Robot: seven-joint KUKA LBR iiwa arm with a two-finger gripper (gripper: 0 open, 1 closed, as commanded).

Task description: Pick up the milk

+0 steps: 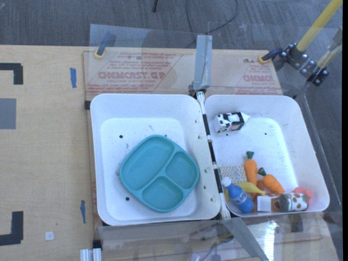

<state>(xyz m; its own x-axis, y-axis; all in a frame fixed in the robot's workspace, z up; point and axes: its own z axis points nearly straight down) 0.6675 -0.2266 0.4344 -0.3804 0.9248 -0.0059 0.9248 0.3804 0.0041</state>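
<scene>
The milk (pixel 229 122) is a small carton with black and white cow patches. It lies on its side in the far left corner of the right bin (pixel 304 140), close to the wall between the two bins. Nothing touches it.
The left bin (pixel 109 118) holds a teal divided plate (pixel 159 172). Along the right bin's near edge lie two carrots (pixel 251 170), a blue bottle (pixel 237 195), a banana (pixel 251 188), a cracker (pixel 232 173) and a few small toy foods (pixel 291 201).
</scene>
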